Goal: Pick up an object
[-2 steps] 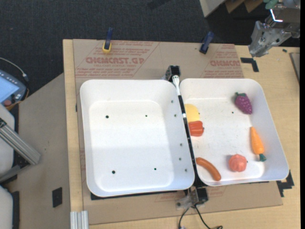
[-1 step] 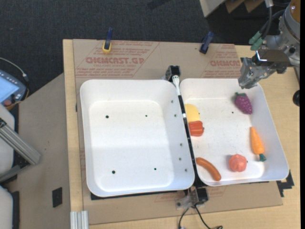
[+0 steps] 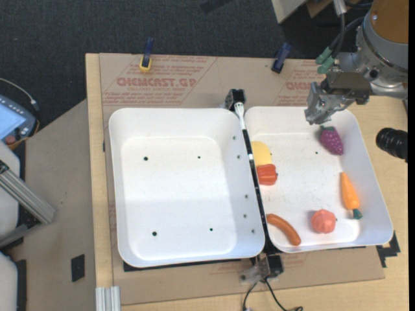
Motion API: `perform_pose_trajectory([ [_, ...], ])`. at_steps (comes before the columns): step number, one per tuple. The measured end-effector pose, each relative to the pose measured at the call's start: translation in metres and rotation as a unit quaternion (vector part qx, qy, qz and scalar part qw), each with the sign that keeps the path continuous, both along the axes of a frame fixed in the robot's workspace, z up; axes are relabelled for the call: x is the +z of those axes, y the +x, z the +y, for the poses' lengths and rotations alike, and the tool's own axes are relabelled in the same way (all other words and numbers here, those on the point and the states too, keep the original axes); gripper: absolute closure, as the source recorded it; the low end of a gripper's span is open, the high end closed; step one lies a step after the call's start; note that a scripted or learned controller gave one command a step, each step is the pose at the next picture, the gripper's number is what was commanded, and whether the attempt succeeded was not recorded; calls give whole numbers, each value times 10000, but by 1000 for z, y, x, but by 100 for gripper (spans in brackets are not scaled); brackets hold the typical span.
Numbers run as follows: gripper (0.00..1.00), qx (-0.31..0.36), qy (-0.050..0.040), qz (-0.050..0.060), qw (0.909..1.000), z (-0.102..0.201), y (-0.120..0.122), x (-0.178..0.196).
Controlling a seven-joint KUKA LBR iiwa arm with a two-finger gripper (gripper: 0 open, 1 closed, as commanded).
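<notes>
The purple grapes (image 3: 331, 140) lie in the far right corner of the right bin (image 3: 369, 229), just below the hand (image 3: 318, 113), whose grip state I cannot tell. Nearer lie a carrot (image 3: 349, 193), tomato (image 3: 323, 221) and sausage (image 3: 283, 229).

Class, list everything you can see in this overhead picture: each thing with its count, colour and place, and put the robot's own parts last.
Bins: 2, white, side by side on the bench; left bin, right bin.
Grapes: 1 bunch, purple, right bin, far right.
Carrot: 1, orange, right bin, right side.
Peach: 1, pink-red, right bin, near edge.
Sausage: 1, orange-red, right bin, near left corner.
Yellow piece: 1, right bin, left wall.
Red piece: 1, beside the yellow one.
Clamps: 2, blue, far board edge.
End effector: 1, grey, above the grapes.
</notes>
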State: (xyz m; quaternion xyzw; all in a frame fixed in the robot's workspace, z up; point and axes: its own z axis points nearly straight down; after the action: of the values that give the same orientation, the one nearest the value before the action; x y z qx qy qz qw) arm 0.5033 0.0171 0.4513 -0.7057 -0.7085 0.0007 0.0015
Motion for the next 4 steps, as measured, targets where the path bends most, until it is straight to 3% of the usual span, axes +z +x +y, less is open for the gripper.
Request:
perform_pose_trajectory([
  [1, 100, 9, 9, -80, 10000, 39, -25, 90],
  [2, 100, -26, -12, 29, 10000, 39, -24, 19],
  [3, 100, 8, 9, -61, 10000, 87, -10, 87],
  [4, 100, -13, -8, 2, 10000, 88, -25, 73],
])
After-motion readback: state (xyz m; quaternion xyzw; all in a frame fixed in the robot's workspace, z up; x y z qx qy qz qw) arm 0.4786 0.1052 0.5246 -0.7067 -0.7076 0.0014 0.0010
